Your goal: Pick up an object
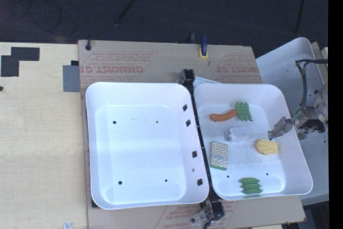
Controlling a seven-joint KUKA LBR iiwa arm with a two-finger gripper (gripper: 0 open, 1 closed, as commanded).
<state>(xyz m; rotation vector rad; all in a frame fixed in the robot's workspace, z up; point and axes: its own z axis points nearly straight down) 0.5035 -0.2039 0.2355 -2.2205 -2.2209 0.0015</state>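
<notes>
The right white bin (pixel 292 110) holds several small items. An orange sausage-shaped piece (pixel 222 115) lies near its back, with a green ridged piece (pixel 243 111) beside it. A small grey piece (pixel 228 135) sits mid-bin. A patterned flat block (pixel 218 155) lies by the left wall. A yellow corn-like piece (pixel 266 146) rests at the right, and a green pod piece (pixel 250 185) lies near the front. My gripper (pixel 278 130) reaches in over the right rim, just above and right of the yellow piece, with nothing seen held in it.
The left white bin (pixel 96 131) stands beside the right one, joined by a black divider with clips (pixel 194 131). Both rest on a cardboard sheet (pixel 134 64) over a pale wooden bench (pixel 37 137). A white panel (pixel 289 61) lies at the right.
</notes>
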